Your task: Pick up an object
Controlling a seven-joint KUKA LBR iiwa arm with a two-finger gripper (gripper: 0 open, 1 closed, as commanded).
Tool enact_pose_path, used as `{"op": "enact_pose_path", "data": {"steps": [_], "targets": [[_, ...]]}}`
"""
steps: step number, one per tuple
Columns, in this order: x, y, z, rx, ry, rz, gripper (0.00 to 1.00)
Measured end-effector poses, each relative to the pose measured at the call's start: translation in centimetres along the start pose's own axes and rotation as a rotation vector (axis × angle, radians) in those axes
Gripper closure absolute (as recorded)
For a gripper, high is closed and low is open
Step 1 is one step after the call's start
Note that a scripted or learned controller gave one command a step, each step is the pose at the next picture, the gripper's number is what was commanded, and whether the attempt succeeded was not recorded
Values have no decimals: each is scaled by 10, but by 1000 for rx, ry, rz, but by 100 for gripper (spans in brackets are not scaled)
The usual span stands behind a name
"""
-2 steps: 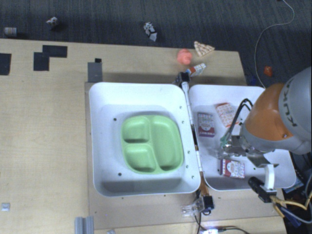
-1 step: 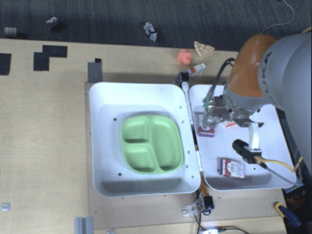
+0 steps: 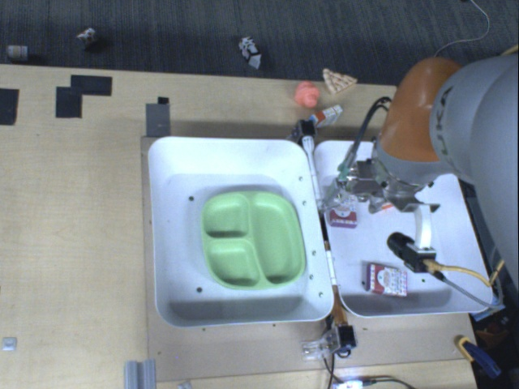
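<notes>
Two-finger metal gripper (image 3: 345,194), grip unclear, crowds the right white plastic bin's (image 3: 454,241) left wall above a small red-white card (image 3: 342,217).

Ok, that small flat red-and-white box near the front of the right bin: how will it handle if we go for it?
The small flat red-and-white box lies flat on the floor of the right white bin, so it probably won't roll or tip. It looks like thin card, likely light and somewhat crushable. Lying so low, its edges may be hard to catch; a push would probably just slide it.
</notes>
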State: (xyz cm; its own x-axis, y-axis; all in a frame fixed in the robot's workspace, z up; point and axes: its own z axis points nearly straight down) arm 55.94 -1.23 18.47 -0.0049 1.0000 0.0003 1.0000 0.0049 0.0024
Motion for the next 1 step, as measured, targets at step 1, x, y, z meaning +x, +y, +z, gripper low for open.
{"op": "enact_pose_path", "data": {"steps": [1], "targets": [[0, 0, 0, 0, 0, 0, 0]]}}
